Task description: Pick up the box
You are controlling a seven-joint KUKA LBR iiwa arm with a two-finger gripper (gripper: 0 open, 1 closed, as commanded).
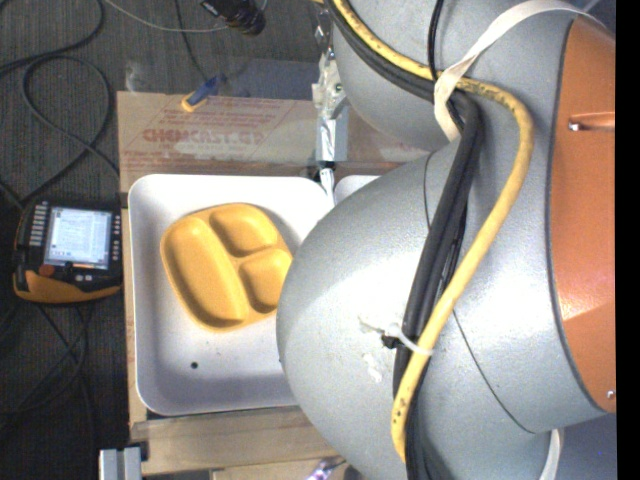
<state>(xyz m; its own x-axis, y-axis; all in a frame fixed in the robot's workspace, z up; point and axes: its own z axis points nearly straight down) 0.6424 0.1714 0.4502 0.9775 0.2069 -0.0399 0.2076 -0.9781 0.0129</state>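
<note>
The box cannot be made out; the grey arm (450, 268) covers the right bin. A yellow tray (225, 263) lies in the left bin (150, 368). The hand's state cannot be told. Best confirm the box's spot before descending.

Grey arm (440, 268) looms over yellow tray (225, 263) in white bin (150, 368)

Even, fairly bright light from above — the white bin (150, 208) reads clean, near overexposed at its rim. The yellow tray (225, 263) inside it shows soft sheen and shallow shadows in its hollows. The grey arm (400, 298), close to the lens, is slightly soft — its orange band (590, 198) glows. The floor left of the bin is dim.
</note>
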